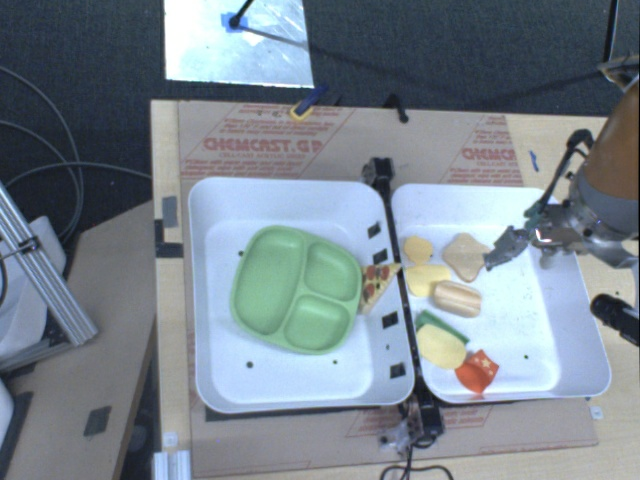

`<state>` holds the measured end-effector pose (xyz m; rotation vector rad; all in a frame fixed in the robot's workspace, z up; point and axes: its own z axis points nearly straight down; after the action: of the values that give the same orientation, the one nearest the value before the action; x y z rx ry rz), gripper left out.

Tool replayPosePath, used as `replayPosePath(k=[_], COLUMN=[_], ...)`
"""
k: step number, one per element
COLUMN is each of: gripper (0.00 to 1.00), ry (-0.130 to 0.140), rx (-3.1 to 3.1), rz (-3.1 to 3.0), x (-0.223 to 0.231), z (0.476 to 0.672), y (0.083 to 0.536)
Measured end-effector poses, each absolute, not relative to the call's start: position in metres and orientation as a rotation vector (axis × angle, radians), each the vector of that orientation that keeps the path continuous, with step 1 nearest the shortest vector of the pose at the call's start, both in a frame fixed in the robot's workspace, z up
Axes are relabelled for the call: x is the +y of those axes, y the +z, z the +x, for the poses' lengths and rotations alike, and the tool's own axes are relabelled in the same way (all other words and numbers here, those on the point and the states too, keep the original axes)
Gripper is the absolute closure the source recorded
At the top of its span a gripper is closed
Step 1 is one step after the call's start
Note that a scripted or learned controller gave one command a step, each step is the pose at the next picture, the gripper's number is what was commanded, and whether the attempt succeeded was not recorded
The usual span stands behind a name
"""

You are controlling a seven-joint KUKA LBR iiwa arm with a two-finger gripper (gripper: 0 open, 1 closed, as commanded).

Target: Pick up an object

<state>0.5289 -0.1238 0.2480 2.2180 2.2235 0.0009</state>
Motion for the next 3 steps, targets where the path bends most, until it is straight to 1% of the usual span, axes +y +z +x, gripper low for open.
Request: replayPosePath(k=[1,2,3], gripper=[0.0,0.0,0.0], ry=[0.021,-0.011,-0.007], rx=[2.22,2.237,2.215], rz=[2.202,2.221,2.227], x=[-0.085,-0.025,-0.114], z=[0.488,0.485,0.511], y=[0.387,0.176,0.097])
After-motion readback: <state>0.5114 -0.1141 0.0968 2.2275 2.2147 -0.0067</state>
